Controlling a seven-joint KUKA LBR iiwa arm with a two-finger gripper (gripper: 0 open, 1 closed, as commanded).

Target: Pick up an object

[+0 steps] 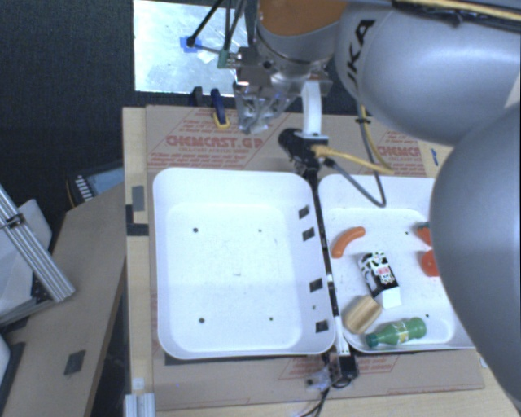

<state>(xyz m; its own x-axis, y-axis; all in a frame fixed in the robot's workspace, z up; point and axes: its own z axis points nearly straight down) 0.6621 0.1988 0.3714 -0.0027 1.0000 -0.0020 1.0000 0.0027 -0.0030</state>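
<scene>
Pincer (257,114) hangs at about twelve o'clock of the scene, above the far rim of the left bin, over the printed cardboard sheet; whether it stands wide or narrow I cannot tell, since its tips blur together, and nothing shows between them.

Largest in view, the grey arm (456,98) sweeps in from three o'clock and covers the upper right, its orange band (297,16) sitting just above the wrist. Under everything lies the bench (98,269), with the cardboard sheet (203,138) on it. The left bin (228,261) takes the centre, and the right bin (383,220) touches it along a shared edge towards three o'clock.

All the loose things lie in the right bin, well apart from the pincer. A green bottle (396,331) lies on its side at five o'clock of that bin. A black-and-white carton (379,278) lies near the bin's middle. A tan block (362,313) sits just beside the bottle, towards nine o'clock of it. An orange sausage-shaped piece (349,239) lies at ten o'clock of the carton. Two small red-orange pieces (428,262) lie at the arm's edge, partly hidden.
</scene>
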